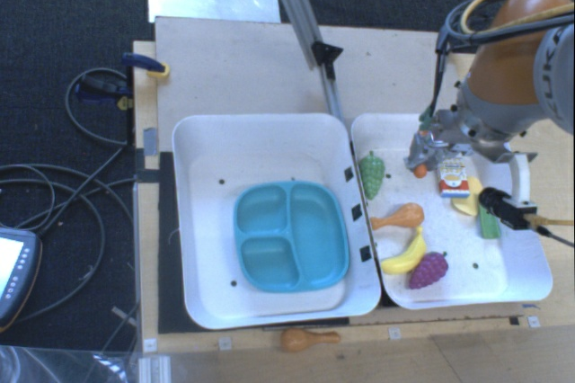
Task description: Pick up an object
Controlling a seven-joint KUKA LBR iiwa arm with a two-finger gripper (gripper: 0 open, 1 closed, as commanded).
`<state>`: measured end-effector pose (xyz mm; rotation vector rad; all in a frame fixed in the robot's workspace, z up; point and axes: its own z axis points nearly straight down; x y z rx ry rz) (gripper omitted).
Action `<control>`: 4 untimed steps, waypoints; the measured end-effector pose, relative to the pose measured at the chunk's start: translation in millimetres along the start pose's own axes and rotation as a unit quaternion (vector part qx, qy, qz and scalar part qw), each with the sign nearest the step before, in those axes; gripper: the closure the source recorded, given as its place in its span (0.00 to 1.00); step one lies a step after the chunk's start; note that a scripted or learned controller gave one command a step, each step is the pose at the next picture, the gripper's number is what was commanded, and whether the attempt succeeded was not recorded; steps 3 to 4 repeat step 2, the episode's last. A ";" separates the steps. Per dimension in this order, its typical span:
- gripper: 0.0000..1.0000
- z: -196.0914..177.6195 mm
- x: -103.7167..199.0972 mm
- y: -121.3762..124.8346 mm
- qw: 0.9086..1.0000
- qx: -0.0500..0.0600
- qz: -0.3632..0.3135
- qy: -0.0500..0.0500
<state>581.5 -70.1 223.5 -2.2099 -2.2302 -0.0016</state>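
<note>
- The step in hand is judged to be the approach: the gripper (pixel 429 155) is seen low over the far part of the right bin (pixel 530 278), with no object visibly between it and the arm.
- Whether anything has been taken cannot be told; the gripper's tip is too small and blurred for its state to be read.
- The candidate things all lie in the right bin: a small orange piece (pixel 420 171) just beside the gripper, a red-and-white carton (pixel 454 179) to its right, a green bumpy fruit (pixel 371 173) by the left wall, an orange drumstick-shaped toy (pixel 399 217), a banana (pixel 404 254) and purple grapes (pixel 429 269) nearer.
- A yellow piece (pixel 469 200) and a green strip (pixel 488 222) lie near the carton, partly behind a black fitting.
- The left bin (pixel 202 147) holds a turquoise divided plate (pixel 290 236); another drumstick toy (pixel 310 339) lies on the bench outside, near edge.
- The next move is judged to call for a straight descent onto the small orange piece or the carton, a closing, then a lift to prove the grasp.
- The nearness of the carton to the orange piece could spoil a clean closing.
</note>
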 end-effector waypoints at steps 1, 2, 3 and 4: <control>1.00 -12.9 51.4 -12.4 1.000 -0.001 -0.001 0.000; 1.00 -11.9 112.3 -22.2 1.000 0.000 -0.001 0.001; 1.00 -11.9 112.3 -22.2 1.000 0.000 -0.001 0.001; 1.00 -11.9 112.3 -22.2 1.000 0.000 -0.001 0.001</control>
